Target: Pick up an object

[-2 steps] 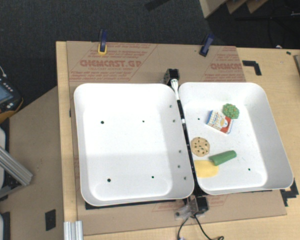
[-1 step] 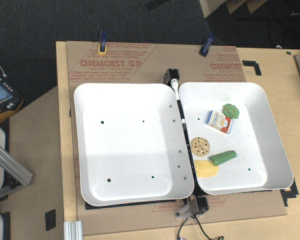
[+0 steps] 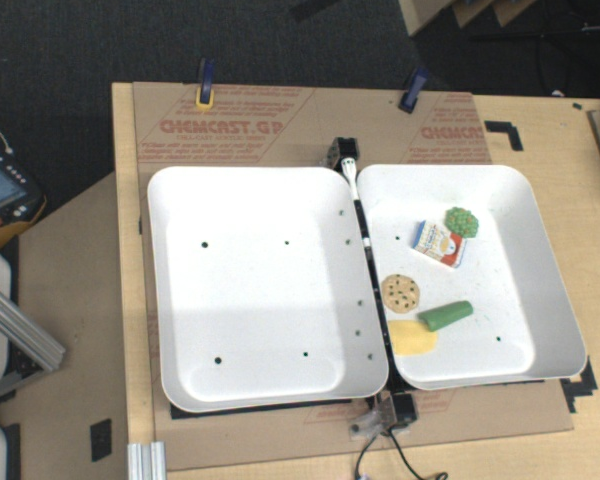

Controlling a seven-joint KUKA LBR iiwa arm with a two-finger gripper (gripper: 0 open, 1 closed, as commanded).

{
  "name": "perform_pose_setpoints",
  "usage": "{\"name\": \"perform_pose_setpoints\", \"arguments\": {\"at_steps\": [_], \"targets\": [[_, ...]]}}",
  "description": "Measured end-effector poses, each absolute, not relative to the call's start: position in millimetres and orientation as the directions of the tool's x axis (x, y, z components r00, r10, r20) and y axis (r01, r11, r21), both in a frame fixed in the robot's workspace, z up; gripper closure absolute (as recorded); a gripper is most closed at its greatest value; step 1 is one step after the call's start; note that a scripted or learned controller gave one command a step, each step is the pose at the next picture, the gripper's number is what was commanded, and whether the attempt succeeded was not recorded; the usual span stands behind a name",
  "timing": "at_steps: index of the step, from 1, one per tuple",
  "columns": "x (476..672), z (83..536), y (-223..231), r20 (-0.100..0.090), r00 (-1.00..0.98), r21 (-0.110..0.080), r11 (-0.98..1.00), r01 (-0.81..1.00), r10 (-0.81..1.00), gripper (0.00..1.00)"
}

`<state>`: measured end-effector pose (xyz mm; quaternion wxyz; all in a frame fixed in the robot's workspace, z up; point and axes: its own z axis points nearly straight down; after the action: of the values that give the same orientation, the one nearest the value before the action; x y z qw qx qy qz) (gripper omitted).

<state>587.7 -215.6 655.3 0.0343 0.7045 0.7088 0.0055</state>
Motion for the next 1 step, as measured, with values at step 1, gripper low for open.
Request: {"name": "perform_pose_setpoints", "arguments": {"at_steps": [1], "targets": [[588.1, 666.5, -215.4, -0.045, -0.005, 0.062, 0.008, 0.998, 0.999, 1.00]]}}
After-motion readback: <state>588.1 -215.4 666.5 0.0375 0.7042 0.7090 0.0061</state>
